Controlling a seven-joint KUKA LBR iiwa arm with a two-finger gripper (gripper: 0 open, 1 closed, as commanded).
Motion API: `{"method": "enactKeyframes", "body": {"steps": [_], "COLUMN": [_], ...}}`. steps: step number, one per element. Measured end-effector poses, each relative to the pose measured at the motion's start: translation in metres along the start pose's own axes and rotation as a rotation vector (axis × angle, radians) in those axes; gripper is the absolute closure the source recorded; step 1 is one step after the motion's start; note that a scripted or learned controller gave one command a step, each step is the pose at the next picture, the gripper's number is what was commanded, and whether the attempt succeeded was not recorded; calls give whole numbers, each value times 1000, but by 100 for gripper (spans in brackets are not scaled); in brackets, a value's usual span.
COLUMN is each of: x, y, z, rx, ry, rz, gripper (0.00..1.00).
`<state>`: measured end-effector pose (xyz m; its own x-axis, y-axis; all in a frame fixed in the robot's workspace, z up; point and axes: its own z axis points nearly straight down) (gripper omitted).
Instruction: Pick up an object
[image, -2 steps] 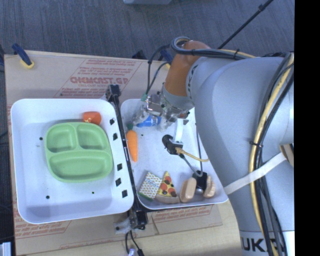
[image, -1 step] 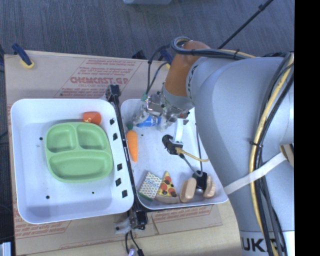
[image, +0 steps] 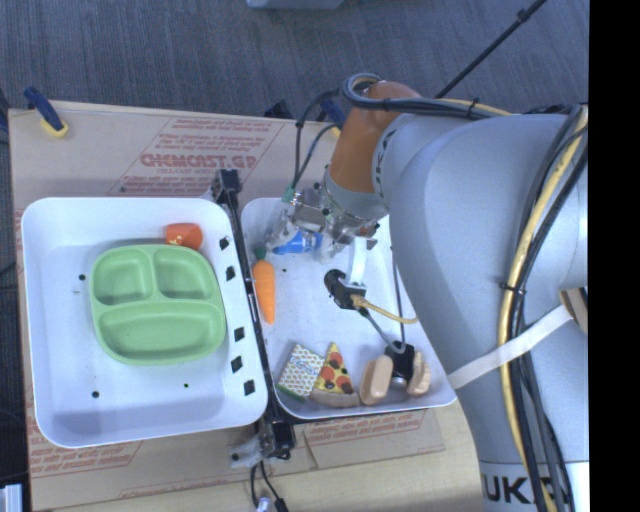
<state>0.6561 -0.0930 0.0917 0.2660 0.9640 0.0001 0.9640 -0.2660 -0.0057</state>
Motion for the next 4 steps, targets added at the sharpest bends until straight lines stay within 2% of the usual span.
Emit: {"method": "enactKeyframes", "body": {"steps": [4], "x": [0], "y": [0], "z": [0], "rx": [0], "ry": [0], "rz": [0], "gripper": [0]}}
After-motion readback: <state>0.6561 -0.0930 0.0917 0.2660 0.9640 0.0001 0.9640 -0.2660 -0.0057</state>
